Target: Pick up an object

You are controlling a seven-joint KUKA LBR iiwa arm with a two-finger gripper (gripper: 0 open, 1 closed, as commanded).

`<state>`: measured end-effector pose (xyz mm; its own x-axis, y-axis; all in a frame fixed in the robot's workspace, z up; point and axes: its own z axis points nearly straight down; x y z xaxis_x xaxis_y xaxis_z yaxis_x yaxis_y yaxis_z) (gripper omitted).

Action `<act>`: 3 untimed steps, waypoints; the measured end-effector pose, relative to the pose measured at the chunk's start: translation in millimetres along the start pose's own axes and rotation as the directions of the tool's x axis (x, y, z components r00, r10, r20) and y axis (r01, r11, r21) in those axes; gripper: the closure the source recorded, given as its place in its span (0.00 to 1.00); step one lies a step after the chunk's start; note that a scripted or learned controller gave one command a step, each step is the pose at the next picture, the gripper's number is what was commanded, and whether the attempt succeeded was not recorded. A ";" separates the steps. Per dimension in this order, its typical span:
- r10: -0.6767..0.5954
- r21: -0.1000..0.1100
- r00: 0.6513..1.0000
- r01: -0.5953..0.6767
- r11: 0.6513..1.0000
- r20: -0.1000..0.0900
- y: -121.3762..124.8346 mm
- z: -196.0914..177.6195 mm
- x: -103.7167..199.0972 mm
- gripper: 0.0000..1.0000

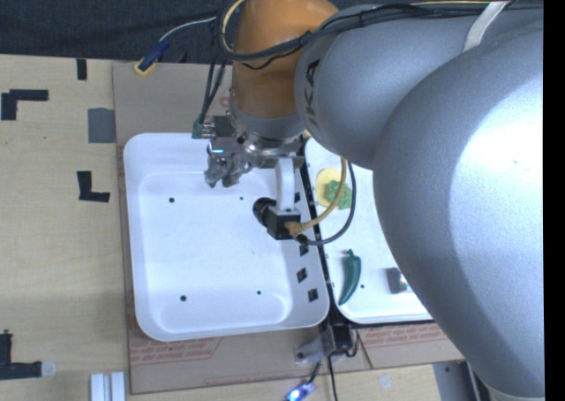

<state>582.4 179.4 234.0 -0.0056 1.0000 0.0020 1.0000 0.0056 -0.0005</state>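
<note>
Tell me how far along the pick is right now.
Nothing looks picked yet. The tool sits over the left bin, with no object seen in it. The green pepper and a yellow-green item lie in the right bin, so the grasp remains.

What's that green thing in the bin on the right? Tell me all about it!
The green chili pepper looks like a small plastic toy, dark and glossy, curved, with a narrow tip pointing down the picture. It lies flat in the right bin near its left rim, apart from a small grey object. Nothing touches it.
</note>
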 end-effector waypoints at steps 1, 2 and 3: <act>0.001 -0.010 1.000 -0.001 1.000 -0.003 -47.8 -131.9 -10.2 1.00; -0.003 0.001 1.000 0.003 1.000 0.001 -76.8 -132.0 58.7 1.00; 0.002 -0.001 1.000 -0.002 1.000 0.001 -95.9 -170.1 55.2 1.00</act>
<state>486.3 233.7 404.3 -0.0041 1.0000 0.0010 1.0000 0.0041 0.0003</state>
